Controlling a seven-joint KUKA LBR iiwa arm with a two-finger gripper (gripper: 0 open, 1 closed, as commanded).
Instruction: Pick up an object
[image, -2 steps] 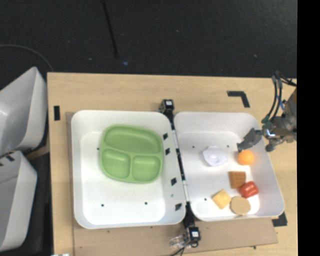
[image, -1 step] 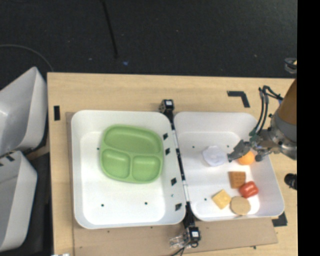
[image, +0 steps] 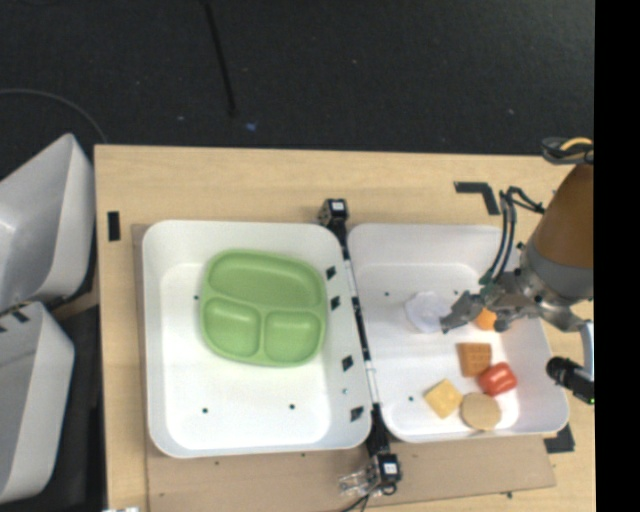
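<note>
Gripper (image: 478, 314) mid-right bin (image: 420, 250), finger state cannot tell, beside small orange piece (image: 486, 320), bare floor upper left, green divided plate (image: 265, 306) in left bin (image: 170, 400), wooden bench (image: 220, 180).

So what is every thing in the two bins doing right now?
Green plate: flat, right way up, in the left bin.
Gripper: low in the right bin, beside a small orange piece.
Clear pale thing: lying left of the gripper.
Brown square, red piece, yellow piece, tan disc: lying loose near the front.
</note>
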